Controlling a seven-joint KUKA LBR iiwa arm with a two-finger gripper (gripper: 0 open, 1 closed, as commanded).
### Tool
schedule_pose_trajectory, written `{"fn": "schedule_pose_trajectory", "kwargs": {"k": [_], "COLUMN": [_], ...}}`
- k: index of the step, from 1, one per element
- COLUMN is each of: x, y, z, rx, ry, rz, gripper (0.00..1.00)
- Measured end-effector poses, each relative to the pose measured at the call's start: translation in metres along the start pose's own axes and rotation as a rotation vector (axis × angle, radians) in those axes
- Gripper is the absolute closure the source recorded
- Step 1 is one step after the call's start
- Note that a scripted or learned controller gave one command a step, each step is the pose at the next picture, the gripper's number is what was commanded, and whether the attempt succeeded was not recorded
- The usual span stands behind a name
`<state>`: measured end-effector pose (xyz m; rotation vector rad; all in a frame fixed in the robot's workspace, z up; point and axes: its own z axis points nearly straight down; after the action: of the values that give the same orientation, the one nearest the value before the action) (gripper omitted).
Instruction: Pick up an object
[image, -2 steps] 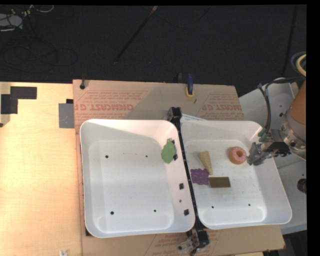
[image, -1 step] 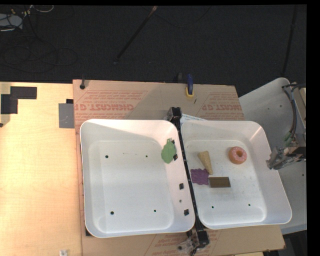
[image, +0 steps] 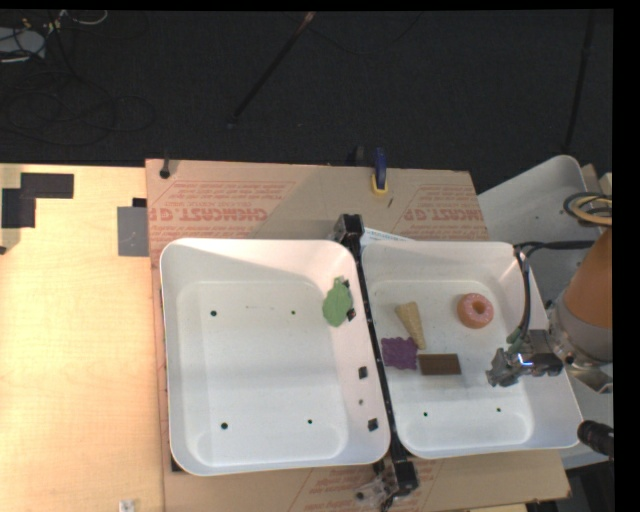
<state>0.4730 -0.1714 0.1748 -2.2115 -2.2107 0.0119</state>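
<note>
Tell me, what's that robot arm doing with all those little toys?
The robot arm is trying to pick something up. Its gripper hangs low over the right bin, near its right side, and nothing shows in it yet. In that bin lie a pink donut, a tan cone, a purple bunch and a brown block. A green toy sits at the right edge of the left bin.

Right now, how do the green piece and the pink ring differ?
The green piece is an irregular leafy blob; the pink ring is round with a hole. The green piece lies at the left bin's right wall; the pink ring lies in the right bin, nearer the gripper. Both are small and lie untouched.
</note>
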Motion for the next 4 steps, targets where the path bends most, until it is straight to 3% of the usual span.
{"fn": "schedule_pose_trajectory", "kwargs": {"k": [1, 4], "x": [-0.044, -0.046], "y": [0.002, 0.001], "z": [0.019, -0.011], "rx": [-0.010, -0.010], "ry": [-0.005, -0.003], "rz": [0.002, 0.016], "gripper": [1.00, 1.00]}}
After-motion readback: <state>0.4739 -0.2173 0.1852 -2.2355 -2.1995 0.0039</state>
